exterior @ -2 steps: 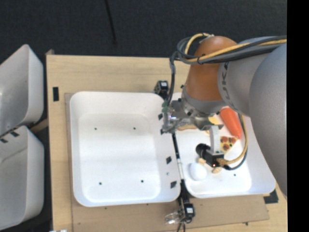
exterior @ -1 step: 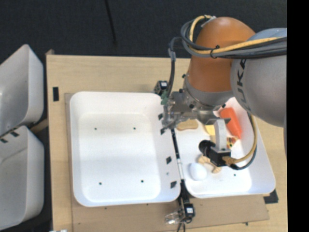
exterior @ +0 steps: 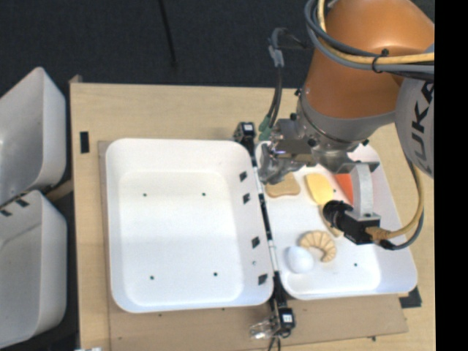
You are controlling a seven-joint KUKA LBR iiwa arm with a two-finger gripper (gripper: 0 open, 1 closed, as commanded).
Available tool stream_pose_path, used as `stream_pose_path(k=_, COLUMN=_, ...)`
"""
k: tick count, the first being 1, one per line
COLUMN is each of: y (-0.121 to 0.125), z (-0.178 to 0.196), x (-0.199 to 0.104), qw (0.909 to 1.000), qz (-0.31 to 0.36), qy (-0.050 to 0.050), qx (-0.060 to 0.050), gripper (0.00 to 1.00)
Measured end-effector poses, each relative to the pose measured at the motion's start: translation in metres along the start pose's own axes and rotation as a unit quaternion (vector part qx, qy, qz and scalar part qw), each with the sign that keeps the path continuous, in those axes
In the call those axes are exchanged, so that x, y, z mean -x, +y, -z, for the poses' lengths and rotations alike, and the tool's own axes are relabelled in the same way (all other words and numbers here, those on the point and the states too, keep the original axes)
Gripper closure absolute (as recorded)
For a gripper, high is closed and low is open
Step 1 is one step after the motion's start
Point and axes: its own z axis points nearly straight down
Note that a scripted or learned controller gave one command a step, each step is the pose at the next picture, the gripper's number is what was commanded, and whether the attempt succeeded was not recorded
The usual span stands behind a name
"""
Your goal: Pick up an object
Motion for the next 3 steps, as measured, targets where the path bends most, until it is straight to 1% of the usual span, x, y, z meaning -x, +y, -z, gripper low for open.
stream_pose_path(k=1, y=-0.004, z=0.092, x=-0.037, qw=1.0000, qz=0.001, qy=0.001, qx=0.000, gripper=1.00)
stream_pose_path(k=2, y=-0.014, z=0.021, x=0.040, qw=0.9999, qz=-0.007, qy=-0.003, qx=-0.008, gripper=1.00)
stream_pose_path(k=3, y=-0.012, z=0.077, x=-0.012, qw=1.0000, qz=0.000, qy=-0.001, qx=-0.002, gripper=1.00)
